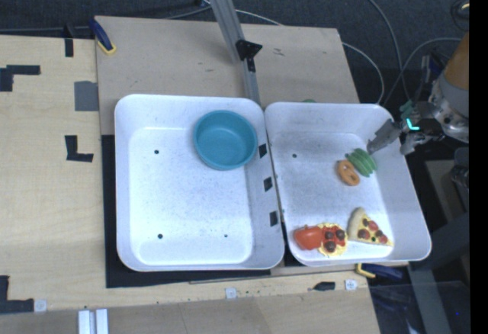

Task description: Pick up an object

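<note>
My gripper [390,146] hangs over the right rim of the right bin [320,117], open, with nothing between its fingers. One grey finger [380,139] points down-left towards a small green toy [363,162], which lies against an orange-brown round piece [348,172] in the middle of that bin. A pizza-slice toy [369,229] rests near the bin's front right corner. Beside it lie a red toy [309,236] and a round yellow piece with red dots [332,239], touching each other.
The left bin [145,195] holds a blue bowl [225,139] at its back right. A slanted metal pole [223,8] comes down to the divide between the bins. Cables run behind the right bin.
</note>
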You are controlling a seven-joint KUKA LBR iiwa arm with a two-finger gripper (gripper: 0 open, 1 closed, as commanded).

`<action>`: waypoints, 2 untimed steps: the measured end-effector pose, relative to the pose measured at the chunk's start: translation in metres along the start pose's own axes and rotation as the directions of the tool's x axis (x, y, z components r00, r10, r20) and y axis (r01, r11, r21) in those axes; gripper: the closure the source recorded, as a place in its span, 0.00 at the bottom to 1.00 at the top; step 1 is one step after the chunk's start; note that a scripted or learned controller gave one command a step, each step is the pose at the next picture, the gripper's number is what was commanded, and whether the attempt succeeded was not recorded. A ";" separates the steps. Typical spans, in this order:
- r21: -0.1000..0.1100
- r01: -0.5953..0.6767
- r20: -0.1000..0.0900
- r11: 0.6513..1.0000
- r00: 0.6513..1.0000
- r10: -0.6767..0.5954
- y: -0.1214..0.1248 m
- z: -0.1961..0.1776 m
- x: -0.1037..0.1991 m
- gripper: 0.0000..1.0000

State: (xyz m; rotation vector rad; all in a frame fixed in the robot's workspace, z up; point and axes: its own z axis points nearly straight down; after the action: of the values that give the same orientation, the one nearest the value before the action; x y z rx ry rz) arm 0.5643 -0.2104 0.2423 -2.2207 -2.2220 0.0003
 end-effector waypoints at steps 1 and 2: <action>0.000 0.000 0.000 1.000 1.000 0.000 0.000 0.000 0.000 0.00; 0.004 0.001 -0.001 1.000 1.000 -0.001 0.004 0.045 0.005 0.00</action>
State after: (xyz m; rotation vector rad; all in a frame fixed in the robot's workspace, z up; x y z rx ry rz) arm 0.5685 -0.2050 0.1972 -2.2175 -2.2200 0.0036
